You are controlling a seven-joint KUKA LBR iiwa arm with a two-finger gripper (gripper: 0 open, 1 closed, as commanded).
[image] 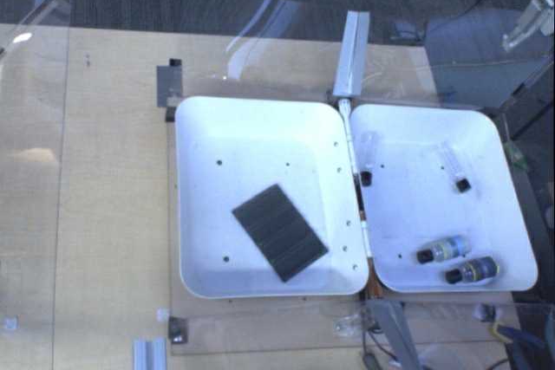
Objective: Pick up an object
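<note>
A dark grey ribbed rectangular pad (280, 232) lies flat and turned at an angle in the left bin (199, 134), near its front. In the right bin (486, 130), two small dark-capped bottles (443, 250) (472, 272) lie on their sides, near each other at the front, while two clear vials with black caps (365, 159) (453, 168) lie further back, well apart.

The dark ribbed pad (279, 231) lay flat and skewed in the left bin (199, 186), toward its near side; the floor beyond and to the left of the pad was open. To the pad's right, past the divider rim (354, 186), the right bin (494, 186) held two clear vials (368, 153) (453, 166) with black caps farther back and two dark-capped bottles (443, 250) (473, 271) lying side by side at its near edge. Between the vials and the bottles the floor was bare.
</note>
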